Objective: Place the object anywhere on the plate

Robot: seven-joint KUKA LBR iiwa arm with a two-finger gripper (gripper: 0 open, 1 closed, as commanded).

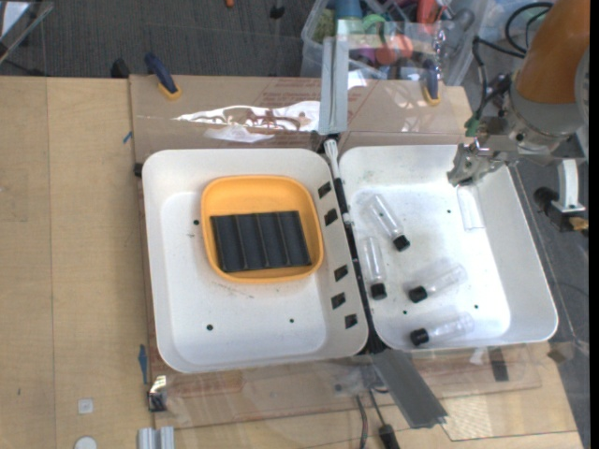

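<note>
- Tubes [386, 223]: four clear, black-capped, loose in right bin [524, 279].
- Plate [260, 227]: orange, black rack inside, left bin [178, 316].
- Gripper [465, 174]: above right bin's far edge; finger state cannot be told.

Glossy orange plate [260, 195], clear plastic tubes [386, 221]

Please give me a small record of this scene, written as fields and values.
left bin: holds orange plate with black ridged insert
right bin: four clear tubes with black caps, lying flat
gripper: over the right bin's far edge, carrying nothing visible
task state: no tube on the plate yet
</note>
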